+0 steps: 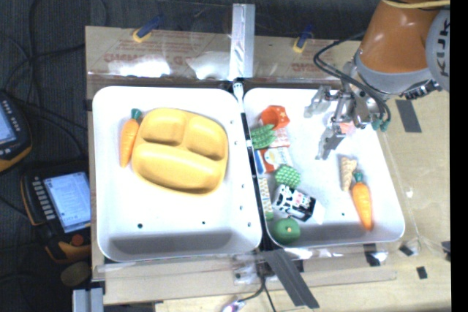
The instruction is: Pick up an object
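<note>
gripper (338, 129): fingers spread, nothing between them | position: above right bin (387, 179), poised for descent | nearest target: toy carrot (361, 204) by right wall, just below gripper | grasp: not yet made

High fixed camera, slanted over both bins (102, 157)

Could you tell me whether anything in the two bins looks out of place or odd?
Nothing looks spilled or damaged. One carrot lies in the left bin beside the yellow tray, apart from the other toys crowded in the right bin.
</note>
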